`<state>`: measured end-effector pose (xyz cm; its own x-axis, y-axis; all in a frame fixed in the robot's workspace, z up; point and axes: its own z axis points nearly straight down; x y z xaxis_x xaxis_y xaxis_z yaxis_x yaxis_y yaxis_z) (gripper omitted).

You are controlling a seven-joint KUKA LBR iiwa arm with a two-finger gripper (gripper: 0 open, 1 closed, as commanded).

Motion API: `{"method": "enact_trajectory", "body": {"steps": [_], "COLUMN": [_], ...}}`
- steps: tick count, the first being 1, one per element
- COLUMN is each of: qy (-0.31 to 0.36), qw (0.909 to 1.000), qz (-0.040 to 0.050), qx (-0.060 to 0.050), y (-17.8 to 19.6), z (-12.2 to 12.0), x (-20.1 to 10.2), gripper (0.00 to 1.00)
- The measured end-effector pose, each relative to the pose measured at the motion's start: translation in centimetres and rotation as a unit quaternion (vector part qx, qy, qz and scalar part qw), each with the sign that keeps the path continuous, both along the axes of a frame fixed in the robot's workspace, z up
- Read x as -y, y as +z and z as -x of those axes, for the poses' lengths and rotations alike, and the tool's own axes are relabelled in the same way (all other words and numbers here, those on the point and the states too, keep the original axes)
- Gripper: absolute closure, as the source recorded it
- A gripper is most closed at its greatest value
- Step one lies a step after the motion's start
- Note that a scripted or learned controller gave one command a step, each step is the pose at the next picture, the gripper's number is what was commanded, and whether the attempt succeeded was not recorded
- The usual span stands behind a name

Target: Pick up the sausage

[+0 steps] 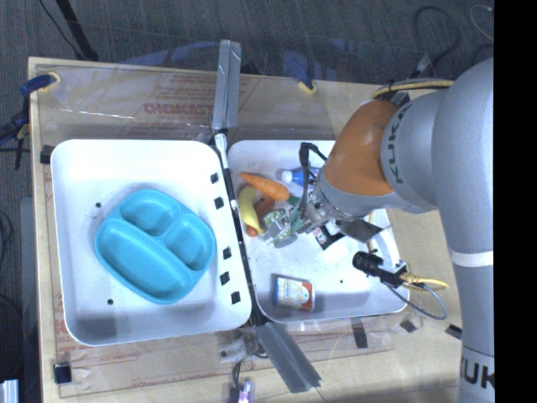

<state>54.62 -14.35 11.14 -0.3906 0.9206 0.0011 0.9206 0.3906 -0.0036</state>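
In the right bin (369, 305), an orange-red, sausage-shaped piece (265, 185) lies at the upper left, near the divider. Just below it are a yellow banana-like toy (248, 210) and a small dark red piece (273, 212). My gripper (284, 227) hangs low over the bin's left half, right beside the dark red piece and just below the orange-red one. The wrist and its orange band (365, 154) cover the bin's upper middle. Nothing can be made out in the gripper's grasp.
A blue divided plate (155, 246) lies in the left bin (75, 175). A small red-and-white packet (294, 293) rests near the right bin's front edge. A blue-white object (294, 175) peeks out beside the wrist. Cables (419, 285) trail at the bin's right rim.
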Motion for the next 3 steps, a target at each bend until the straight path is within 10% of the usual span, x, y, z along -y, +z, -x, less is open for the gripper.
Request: {"method": "enact_trajectory", "body": {"steps": [1,2,3], "qy": [0.000,0.075,0.079], "qw": [1.0000,0.9971,0.9968], "qz": [0.0001,0.0078,0.0039], "qx": [0.000,0.009,0.007], "y": [0.0,-1.5,-0.7], "z": [0.0,6.6,6.6], "x": [0.0,-1.5,-1.9], "gripper": [0.00,0.00,1.00]}}
